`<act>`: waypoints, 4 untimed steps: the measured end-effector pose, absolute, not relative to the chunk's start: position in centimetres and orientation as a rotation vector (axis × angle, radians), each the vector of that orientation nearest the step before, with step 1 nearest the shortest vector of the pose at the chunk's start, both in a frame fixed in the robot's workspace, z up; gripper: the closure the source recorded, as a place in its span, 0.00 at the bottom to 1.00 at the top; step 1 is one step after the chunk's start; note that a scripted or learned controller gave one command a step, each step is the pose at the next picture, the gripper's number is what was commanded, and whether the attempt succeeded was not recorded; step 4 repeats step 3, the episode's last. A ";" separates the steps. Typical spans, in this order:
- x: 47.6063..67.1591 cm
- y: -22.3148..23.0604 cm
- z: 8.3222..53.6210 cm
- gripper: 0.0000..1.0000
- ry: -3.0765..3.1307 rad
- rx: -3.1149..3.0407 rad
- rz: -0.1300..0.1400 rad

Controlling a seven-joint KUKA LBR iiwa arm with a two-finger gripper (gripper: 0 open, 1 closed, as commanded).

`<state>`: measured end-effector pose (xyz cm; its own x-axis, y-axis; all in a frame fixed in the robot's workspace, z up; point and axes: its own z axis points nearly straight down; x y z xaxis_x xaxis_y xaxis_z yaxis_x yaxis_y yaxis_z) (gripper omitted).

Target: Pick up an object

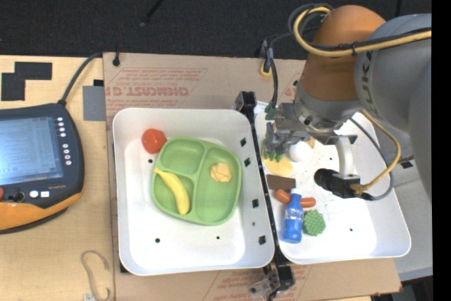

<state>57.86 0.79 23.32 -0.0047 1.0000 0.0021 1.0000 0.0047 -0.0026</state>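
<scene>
My gripper (280, 139) hangs low over the upper left part of the right bin (394, 240). Directly beneath it lie a small green and yellow leafy item (272, 151), a yellow piece (280, 168) and a white egg (301, 151). I cannot make out anything held in the gripper. Toward the front of that bin are a brown block (280, 182), a red-orange item (306, 202), a blue bottle (293, 220) and a green broccoli (315, 223).
The left bin (134, 240) holds a green divided plate (204, 208) with a banana (174, 191) and a yellow piece (221, 172) on it, and a red tomato (153, 140) beside it. A control pendant (35, 158) lies at the far left. The arm's body covers the right bin's back.
</scene>
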 end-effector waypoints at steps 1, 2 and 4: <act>58.8 5.3 22.4 1.00 -2.223 -2.216 0.002; 59.2 4.6 23.7 1.00 -2.222 -2.219 0.002; 59.0 4.0 21.7 1.00 -2.218 -2.219 0.008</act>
